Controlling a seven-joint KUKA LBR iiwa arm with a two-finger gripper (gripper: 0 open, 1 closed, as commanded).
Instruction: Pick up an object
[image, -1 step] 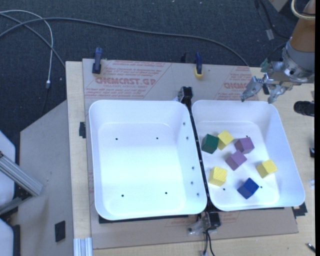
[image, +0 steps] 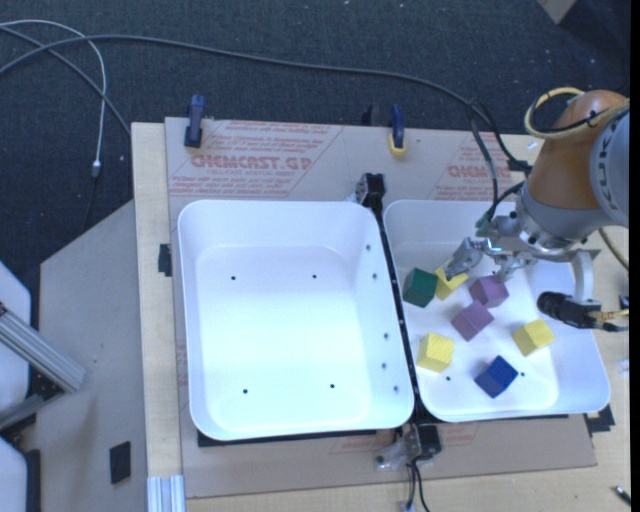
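The right bin (image: 575, 395) holds several small blocks. A green cube (image: 420, 287) lies at its left, with a yellow block (image: 450, 282) touching it. Two purple blocks (image: 489, 291) (image: 472, 320) sit near the middle, two more yellow blocks (image: 436, 352) (image: 533, 336) lie further forward, and a blue cube (image: 496, 376) is nearest the front. My gripper (image: 483, 262) hangs low over the back of this bin, open. Its left finger (image: 462, 260) is just above the yellow block beside the green cube, and the upper purple block lies just in front of the gap. Nothing is between the fingers.
The left bin (image: 200, 330) stands beside the right one, their rims meeting along a black divider (image: 385, 270). The arm's orange band (image: 565, 150) and grey wrist cover the right bin's back right corner. A black cable fitting (image: 565, 308) juts over its right rim.
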